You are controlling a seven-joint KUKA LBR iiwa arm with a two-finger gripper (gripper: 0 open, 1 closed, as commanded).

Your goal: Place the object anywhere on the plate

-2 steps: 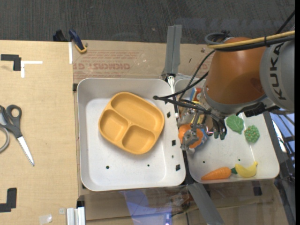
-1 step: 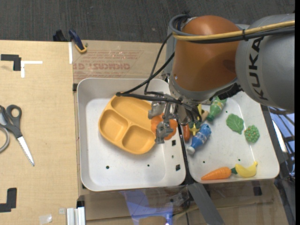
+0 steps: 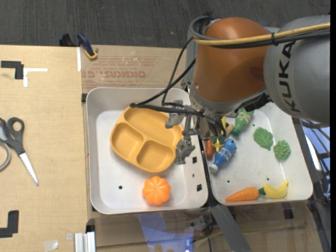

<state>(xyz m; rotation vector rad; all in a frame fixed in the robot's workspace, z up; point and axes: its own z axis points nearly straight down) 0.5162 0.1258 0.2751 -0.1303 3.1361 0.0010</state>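
A yellow three-compartment plate [image 3: 143, 138] lies tilted in the left white bin [image 3: 105, 193], with nothing in its compartments. An orange toy pumpkin [image 3: 156, 190] sits on the bin floor just in front of the plate. My gripper [image 3: 178, 135] hangs over the plate's right rim, close to the wall between the bins. Its two grey fingers [image 3: 183, 149] stand apart, open, and I see nothing between them. The orange wrist band [image 3: 233, 62] hides part of the right bin's back.
The right bin [image 3: 294, 193] holds a blue bottle [image 3: 223, 155], a green bottle [image 3: 241, 122], a green leaf [image 3: 263, 138], a green bunch [image 3: 282, 150], a carrot [image 3: 242, 195] and a banana [image 3: 276, 189]. Scissors [image 3: 18, 146] lie on the cardboard at left.
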